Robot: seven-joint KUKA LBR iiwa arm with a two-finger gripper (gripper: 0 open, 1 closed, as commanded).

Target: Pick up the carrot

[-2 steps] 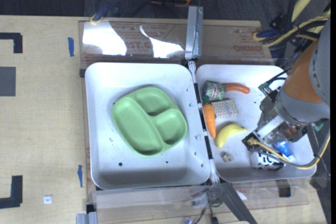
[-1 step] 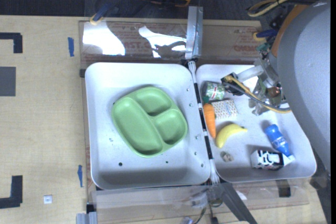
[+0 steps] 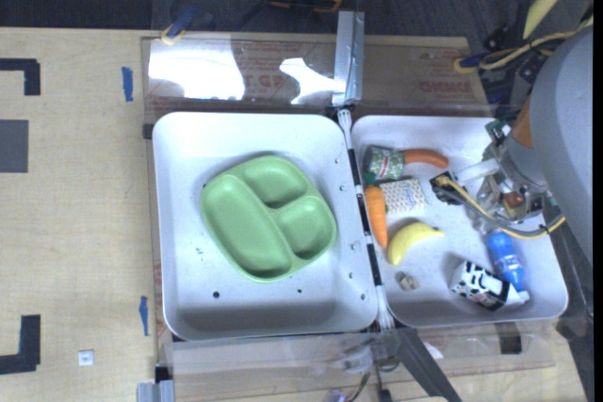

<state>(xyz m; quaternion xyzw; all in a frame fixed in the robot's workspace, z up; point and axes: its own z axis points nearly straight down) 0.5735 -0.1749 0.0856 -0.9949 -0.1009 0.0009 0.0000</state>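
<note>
Jaws' state unreadable, gripper (image 3: 490, 193) blurred amid wiring, apart from carrot (image 3: 376, 214).

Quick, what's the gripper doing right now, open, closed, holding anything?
Gripper: cannot be told; it sits over the right bin, apart from the carrot.

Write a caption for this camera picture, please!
Robot claw hovers near a carrot and banana.

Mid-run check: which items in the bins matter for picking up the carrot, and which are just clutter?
Job:
- orange tapered carrot, at the right bin's left wall
- gripper, over the right bin

Clutter:
- green divided plate, left bin
- yellow banana
- green can
- blue bottle
- black-and-white cow toy
</note>
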